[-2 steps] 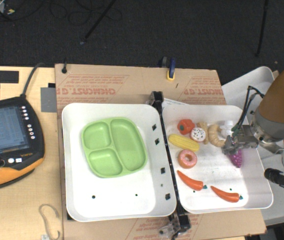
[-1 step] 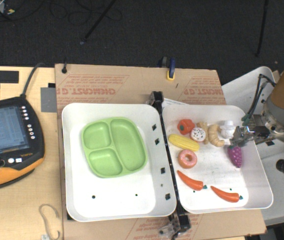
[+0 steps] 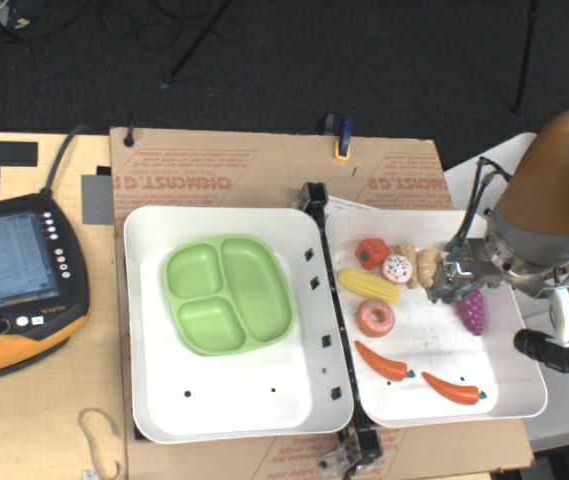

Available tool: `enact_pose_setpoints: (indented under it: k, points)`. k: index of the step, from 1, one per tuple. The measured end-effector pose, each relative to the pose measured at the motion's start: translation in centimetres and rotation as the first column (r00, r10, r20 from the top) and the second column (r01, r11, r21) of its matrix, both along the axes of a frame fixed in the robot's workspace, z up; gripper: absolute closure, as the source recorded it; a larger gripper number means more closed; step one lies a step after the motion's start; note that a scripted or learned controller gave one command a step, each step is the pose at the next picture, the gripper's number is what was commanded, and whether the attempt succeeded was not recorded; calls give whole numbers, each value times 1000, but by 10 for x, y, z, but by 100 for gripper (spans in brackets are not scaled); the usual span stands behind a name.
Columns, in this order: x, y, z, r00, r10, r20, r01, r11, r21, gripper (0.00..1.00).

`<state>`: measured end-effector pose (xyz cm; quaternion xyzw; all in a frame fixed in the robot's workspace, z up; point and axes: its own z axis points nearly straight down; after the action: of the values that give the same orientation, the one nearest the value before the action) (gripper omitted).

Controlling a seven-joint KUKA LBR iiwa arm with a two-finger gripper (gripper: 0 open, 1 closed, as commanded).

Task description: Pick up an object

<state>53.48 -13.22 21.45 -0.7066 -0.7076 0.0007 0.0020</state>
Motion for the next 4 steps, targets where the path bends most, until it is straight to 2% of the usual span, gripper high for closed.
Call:
enact_pose_setpoints:
  k: [1, 2, 3, 4]
  points:
    - [0, 54, -6, 1000, 1, 0, -1, 1000, 0, 100]
    - [-10, 111, 8, 1000, 2, 1, -2, 1000, 0, 100]
    - [-14, 161, 1, 1000, 2, -1, -2, 1000, 0, 100]
    - [-20, 212, 21, 1000, 2, 2, -2, 1000, 0, 100]
